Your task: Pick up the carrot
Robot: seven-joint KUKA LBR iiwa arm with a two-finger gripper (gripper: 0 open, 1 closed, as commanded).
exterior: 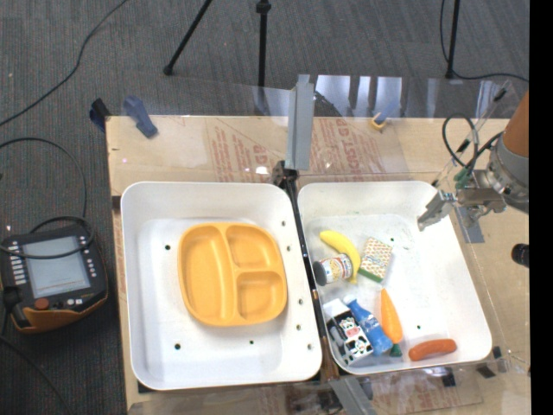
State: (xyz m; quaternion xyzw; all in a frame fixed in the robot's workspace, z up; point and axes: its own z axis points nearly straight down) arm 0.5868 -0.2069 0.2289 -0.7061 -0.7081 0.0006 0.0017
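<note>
Carrot (391, 316), likely a light, stiff, slick toy best pinched across its thick middle, lies near the right bin's (462, 258) front edge beside a blue bottle (366, 324), while the gripper (453, 207) hangs spread and empty above the bin's far right corner.

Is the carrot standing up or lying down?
Lying down. The carrot rests flat on the floor of the right bin, beside the blue bottle.

Arm: we see it reaching in from the right, orange band at the frame edge.
Gripper (451, 208): our fingers spread apart, nothing between them.
</note>
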